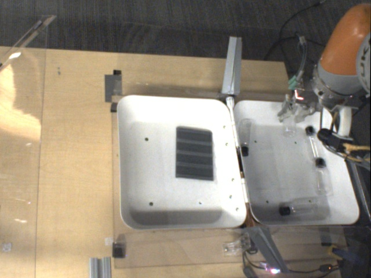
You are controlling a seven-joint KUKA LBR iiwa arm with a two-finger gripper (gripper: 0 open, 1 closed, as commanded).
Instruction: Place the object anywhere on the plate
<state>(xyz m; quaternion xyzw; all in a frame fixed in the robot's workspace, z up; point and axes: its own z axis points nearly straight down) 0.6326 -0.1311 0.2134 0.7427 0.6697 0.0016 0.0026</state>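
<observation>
Object to be placed: not picked out with any certainty. Possibly the pale, glassy bit right at the gripper, over the far left corner of the right bin, but too blurred to call. Gripper open or closed: cannot tell, so no claim of a hold.

Dark ribbed plate lying flat near the middle of the left bin, nothing on it, well apart from the gripper. Clear plastic insert sitting in the right bin with a few small dark spots along its edges; likely fittings, not loose items.

Step in hand, as a judgement: early, either picking in the right bin or just about to carry. Placing not yet done.

Next move calls for: a secure hold first, then lifting clear of the wall between the bins, travelling left across it, lowering over the ribbed plate, letting go anywhere on it. Risk: ribs may let a small item tip or roll.

Arm reaching in at upper right. Counter plain light wood.

Brands, labels, writing: none readable anywhere.
</observation>
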